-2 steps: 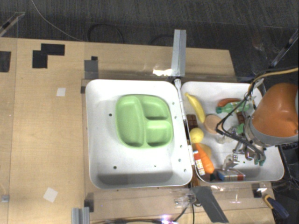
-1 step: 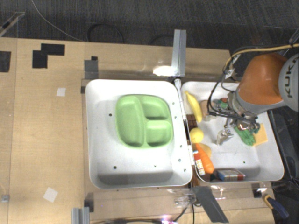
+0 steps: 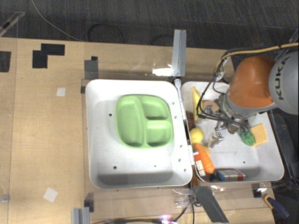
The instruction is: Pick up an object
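Reaching in from the right, the grey arm (image 3: 254, 85) with its orange band hangs over the right bin (image 3: 273, 167), and its gripper (image 3: 217, 136) points down toward the bin floor near the middle of that bin; whether the gripper is open or closed cannot be told from this slanted view, and nothing is seen held in it. Just left of the gripper lies a small yellow lemon (image 3: 196, 135), close to the bin's left wall, and below the lemon an orange carrot (image 3: 204, 158) lies slanted along the same wall. Above the lemon, a yellow banana (image 3: 195, 98) rests against the upper left part of the bin. To the right of the gripper sits a green broccoli-like piece (image 3: 246, 136), touching a flat yellow block (image 3: 259, 134). Near the bin's lower edge lies a small box (image 3: 231, 175) with red and blue on it. Well apart, in the left bin (image 3: 100, 171), a light green divided tray (image 3: 143, 120) lies flat with three compartments.
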Controlling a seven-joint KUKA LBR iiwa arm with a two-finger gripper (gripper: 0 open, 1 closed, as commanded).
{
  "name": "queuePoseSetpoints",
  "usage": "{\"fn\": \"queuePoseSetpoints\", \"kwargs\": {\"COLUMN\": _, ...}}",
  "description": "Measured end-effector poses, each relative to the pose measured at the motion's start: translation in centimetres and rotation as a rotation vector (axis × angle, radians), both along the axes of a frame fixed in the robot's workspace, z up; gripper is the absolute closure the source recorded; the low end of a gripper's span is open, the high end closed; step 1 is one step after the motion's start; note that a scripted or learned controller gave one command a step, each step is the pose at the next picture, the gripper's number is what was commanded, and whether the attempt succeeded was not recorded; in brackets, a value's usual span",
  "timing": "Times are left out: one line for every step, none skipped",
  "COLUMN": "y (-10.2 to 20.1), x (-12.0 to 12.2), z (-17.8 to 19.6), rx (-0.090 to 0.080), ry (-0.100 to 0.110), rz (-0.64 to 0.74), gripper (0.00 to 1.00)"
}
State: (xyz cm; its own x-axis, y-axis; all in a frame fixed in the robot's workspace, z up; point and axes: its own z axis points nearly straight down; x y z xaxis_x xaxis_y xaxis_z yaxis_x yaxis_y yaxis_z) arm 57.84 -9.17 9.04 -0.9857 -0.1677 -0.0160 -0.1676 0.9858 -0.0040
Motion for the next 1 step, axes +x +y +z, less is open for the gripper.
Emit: {"fn": "queuePoseSetpoints", "kwargs": {"y": -0.92, "x": -3.84, "z": 0.08, "rx": 0.001, "ry": -0.002, "rz": -0.023, "gripper": 0.00}}
